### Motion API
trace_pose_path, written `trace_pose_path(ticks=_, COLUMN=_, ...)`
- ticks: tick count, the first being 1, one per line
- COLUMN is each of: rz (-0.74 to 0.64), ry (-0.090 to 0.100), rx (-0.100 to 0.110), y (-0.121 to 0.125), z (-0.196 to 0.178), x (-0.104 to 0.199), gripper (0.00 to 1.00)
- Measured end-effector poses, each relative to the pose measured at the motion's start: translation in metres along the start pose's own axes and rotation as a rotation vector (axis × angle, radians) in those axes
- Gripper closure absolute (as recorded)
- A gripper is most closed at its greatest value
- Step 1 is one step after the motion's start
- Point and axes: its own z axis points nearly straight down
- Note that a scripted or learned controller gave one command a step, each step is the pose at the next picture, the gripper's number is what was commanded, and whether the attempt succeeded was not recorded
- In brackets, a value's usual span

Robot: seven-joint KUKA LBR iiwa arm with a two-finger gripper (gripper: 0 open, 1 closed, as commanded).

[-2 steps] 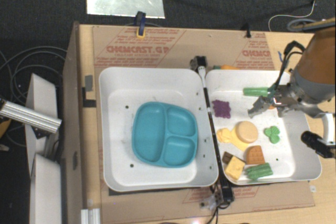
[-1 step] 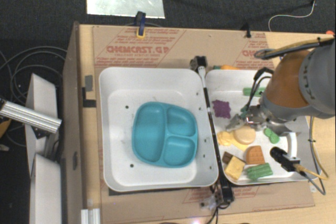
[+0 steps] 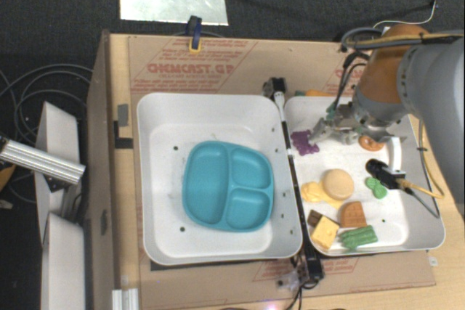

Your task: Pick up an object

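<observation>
Claw [image 3: 328,128] is hanging low over the upper left part of the right bin [image 3: 425,232]. Honestly I can't tell how far open it is, the wrist hardware is getting in the way. I'm not seeing anything in its grip either, so I'm not calling anything grabbed.

My guess for the target is the purple piece [image 3: 305,142], since it's the closest thing. It's lying on the bin floor just below and left of the claw, right by the wall between the two bins. Whether the claw is touching it, I can't say.

Going outward from there:
- an orange bit [image 3: 370,144] is peeking out just right of the claw, partly under the arm
- a round tan thing [image 3: 338,184] is sitting mid-bin, with a pale yellow piece [image 3: 312,192] touching its left side
- a small green blob [image 3: 376,188] is lying to the right of those
- a brown slice [image 3: 353,214], a yellow block [image 3: 325,232] and a green piece [image 3: 357,236] are bunching up along the lower edge

Over in the left bin [image 3: 156,156], a teal divided plate [image 3: 225,185] is taking up the middle. Both bins are sitting on the cardboard-covered counter [image 3: 218,69].

Progress-wise I'd say it's at the reach-in stage. The claw is down among the objects but everything is resting on the bin floor, so the actual grab and lift are what's left.
</observation>
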Motion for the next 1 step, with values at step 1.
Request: trace_pose_path(ticks=1, rz=0.008, ry=-0.003, rx=-0.001, y=0.0402, z=-0.0576, x=-0.0513, gripper=0.0)
